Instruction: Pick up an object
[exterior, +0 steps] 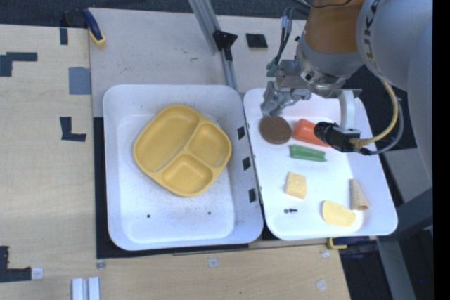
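Figure: single overhead view of the bench [176, 46], read from left to right, with the right bin [380, 214] as my reference landmark.

Left of the right bin, touching it along their shared edge, sits the left bin [126, 221], which carries a yellow divided tray [183, 149] lying flat near its middle.

Inside the right bin, at its far left corner, I see a brown disc [275, 130]. Just beside it, toward the bin's far middle, lie an orange piece [306, 130] and, a little nearer the camera, a green stick [308, 154]. A pale yellow cube [296, 185] rests near the bin's centre, with a tiny dark speck [290, 210] just below it. Toward the bin's near right corner lie a yellow wedge [338, 214] and a tan cone [359, 194], close together.

The end effector [275, 103] is poised over the bin's far left corner, directly above the far edge of the brown disc, on the grey arm [401, 17] that reaches in from the right. I cannot tell whether it is open or closed, since the wrist body hides the tips.

Progress, as I judge it: the approach looks complete, with the brown disc the likely target. No object is visibly lifted; every item rests on the bin floor. The grasp and the lift remain to be done.
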